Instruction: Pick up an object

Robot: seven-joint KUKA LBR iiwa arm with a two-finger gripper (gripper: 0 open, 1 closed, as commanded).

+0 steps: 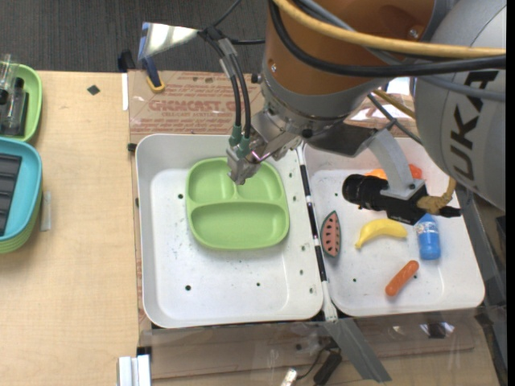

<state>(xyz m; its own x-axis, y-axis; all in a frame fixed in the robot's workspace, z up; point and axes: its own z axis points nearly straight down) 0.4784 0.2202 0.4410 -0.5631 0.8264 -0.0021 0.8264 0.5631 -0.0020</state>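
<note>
A green divided plate (237,211) lies in the left bin (169,296). My gripper (240,173) hangs over the plate's far compartment, its tip low, at or just above the plate. The right bin (459,296) holds a watermelon slice (330,233), a yellow banana (380,231), a blue bottle (429,239) and an orange carrot (401,278). An orange thing (376,174) peeks out behind the wrist mount.
The big orange and grey arm covers the far part of the right bin. A red-printed cardboard sheet (181,103) lies behind the left bin. Green and blue trays (18,175) sit at the bench's left edge.
</note>
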